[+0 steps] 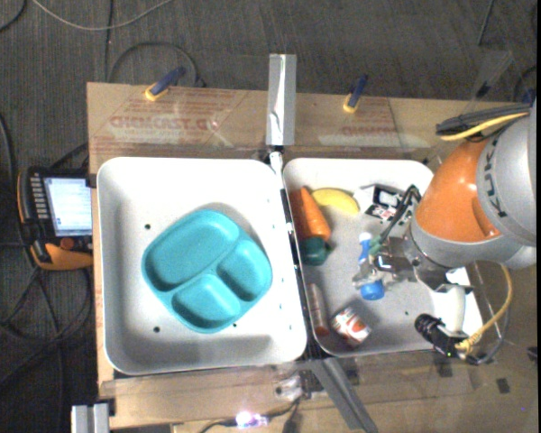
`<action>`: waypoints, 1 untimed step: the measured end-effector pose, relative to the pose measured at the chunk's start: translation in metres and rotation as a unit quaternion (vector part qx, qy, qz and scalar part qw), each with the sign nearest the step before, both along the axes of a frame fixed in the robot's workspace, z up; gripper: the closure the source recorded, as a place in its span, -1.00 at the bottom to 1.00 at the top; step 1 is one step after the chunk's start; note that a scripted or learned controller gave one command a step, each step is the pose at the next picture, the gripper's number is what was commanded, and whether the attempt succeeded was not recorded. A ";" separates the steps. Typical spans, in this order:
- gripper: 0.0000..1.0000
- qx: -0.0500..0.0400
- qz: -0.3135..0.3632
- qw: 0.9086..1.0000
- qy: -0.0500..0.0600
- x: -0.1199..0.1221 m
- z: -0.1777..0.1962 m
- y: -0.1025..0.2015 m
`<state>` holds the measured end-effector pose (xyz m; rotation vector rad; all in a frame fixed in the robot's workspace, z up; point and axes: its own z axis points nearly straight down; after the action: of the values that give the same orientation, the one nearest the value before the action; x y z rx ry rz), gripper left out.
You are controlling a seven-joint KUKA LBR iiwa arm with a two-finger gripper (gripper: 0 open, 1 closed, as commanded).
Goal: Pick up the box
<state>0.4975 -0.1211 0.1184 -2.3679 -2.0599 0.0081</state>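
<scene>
The box (381, 202) is a small black, white and red carton lying at the back of the right bin (401, 336), beside a yellow banana-shaped toy (335, 199). My gripper (380, 265) hangs below the grey and orange arm (473, 207) over the middle of that bin, nearer the front than the box. It sits right above a small blue and white object (371, 284), which it partly covers. The arm's wrist hides the box's right end.
An orange carrot (308, 212) with a dark green end (314, 251) lies along the right bin's left wall. A red and white can (350, 325) and a brown item (316, 311) lie near its front. The left bin (126, 332) holds a teal divided plate (207, 269).
</scene>
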 end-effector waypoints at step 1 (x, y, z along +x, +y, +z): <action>1.00 -0.001 -0.150 0.989 -0.010 0.080 -0.026 0.012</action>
<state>0.5776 -0.1086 0.0924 -2.6620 -1.6897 -0.0155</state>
